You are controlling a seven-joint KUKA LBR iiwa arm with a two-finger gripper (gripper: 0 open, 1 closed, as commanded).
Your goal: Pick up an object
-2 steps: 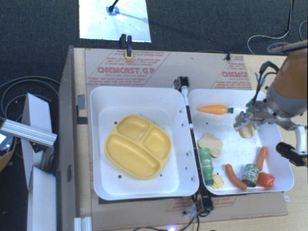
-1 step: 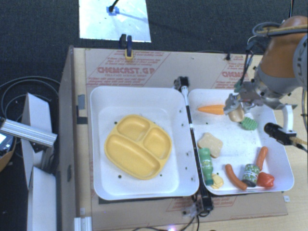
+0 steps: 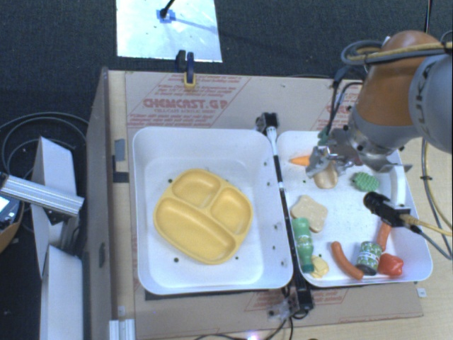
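Two white bins are seen side by side on the bench. A yellow divided tray lies in the left bin. Over the right bin the claw is lowered just above a beige piece, beside an orange carrot. A bread slice, green bottle, sausage, small can and green leafy piece are spread nearby.

The big grey arm comes in from the right and bends down. It has a fat orange band just above the wrist. Below the band and to its left sits the metal gripper, low and pointing down. Wires loop over the arm up behind it.
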